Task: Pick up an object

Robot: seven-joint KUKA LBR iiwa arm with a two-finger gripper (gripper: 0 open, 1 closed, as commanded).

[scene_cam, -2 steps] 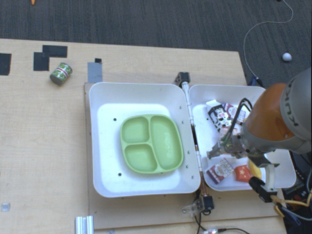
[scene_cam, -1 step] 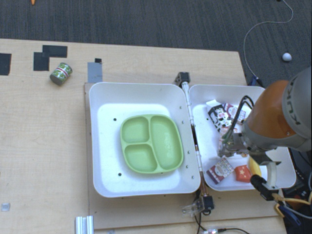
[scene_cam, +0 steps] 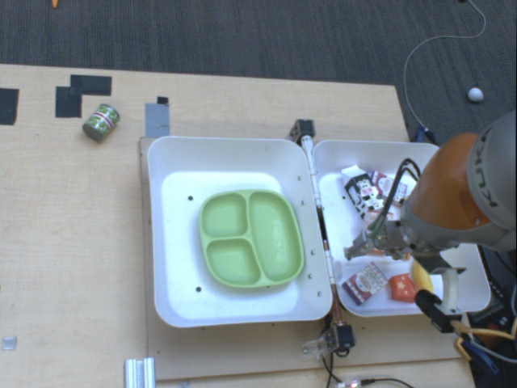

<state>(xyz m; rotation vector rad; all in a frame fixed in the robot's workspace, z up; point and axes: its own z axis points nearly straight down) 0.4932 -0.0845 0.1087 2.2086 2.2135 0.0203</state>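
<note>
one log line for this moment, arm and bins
arm: over right bin | pincer: low among packets | left bin: green divided plate | grasp: not seen

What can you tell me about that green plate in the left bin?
The green plate is pale lime, plastic by its look, a rounded rectangle split into three compartments: two smaller ones on the left, one long one on the right. It lies flat, slightly turned, on the floor of the left bin, apart from its walls. Nothing lies in it.

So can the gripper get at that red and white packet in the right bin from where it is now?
Probably yes. The gripper hangs just above the red and white packet in the right bin, with nothing lying over the packet.
</note>
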